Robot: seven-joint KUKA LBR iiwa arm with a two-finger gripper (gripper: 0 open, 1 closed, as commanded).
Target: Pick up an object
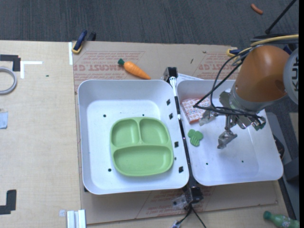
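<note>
Far left on the bench: a grey ring (pixel 5 81) at the edge, black tape marks nearby. A blue-and-yellow clip (pixel 80 41) lies near the top edge of the cardboard sheet (pixel 109 56). Toy carrot (pixel 134 69) lies on the cardboard just above the left bin, outside it.

Left bin (pixel 92 103): holds a green divided plate (pixel 141 146), three compartments, flat, roughly centred and slightly low in the bin. Nothing visible in the compartments.

Black clamps sit along the seam where the two bins meet.

Right bin (pixel 256 167): a red-and-white patterned packet (pixel 192 109) lies near the upper-left corner, close to the seam. Just below it, a small green toy piece (pixel 195 137), exact type unclear, lies on the bin floor near the left wall. Both are loose on the floor, apart from the gripper.

Gripper (pixel 227 137) hangs over the middle of the right bin, pointing down, to the right of the green piece and lower right of the packet, touching neither. Nothing seen between the fingers. How wide they are apart: cannot tell, too small and cluttered with cables.

Orange band of the arm (pixel 263 75) sits above the gripper at upper right. Green item (pixel 281 218) at the bottom right corner, off the bench; small orange item (pixel 257 9) on the floor top right.
</note>
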